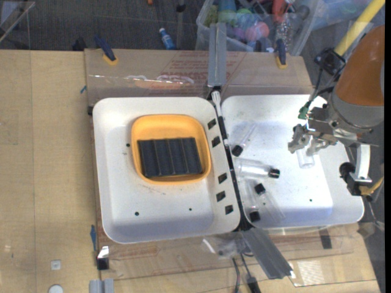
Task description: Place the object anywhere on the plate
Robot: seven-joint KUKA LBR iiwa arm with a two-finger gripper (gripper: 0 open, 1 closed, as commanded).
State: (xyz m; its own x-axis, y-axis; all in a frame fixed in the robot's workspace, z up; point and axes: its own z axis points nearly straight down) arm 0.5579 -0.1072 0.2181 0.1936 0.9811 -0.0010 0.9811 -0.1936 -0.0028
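An orange plate [142,129] with rounded corners sits in the left bin [116,206]. A black ribbed rectangular object [170,157] lies flat on the plate, covering most of its middle. My gripper [304,149] hangs over the right part of the right bin [317,206], far from the plate. Nothing can be seen in its grasp. A clear tube with a black cap [257,172] lies in the right bin to the gripper's left, apart from it.
More clear tubes with black caps lie near the divider, one [241,141] higher up and others [256,191] lower down. A row of black clips [221,179] runs along the divider. A crate of colourful toys [259,11] stands behind the bins.
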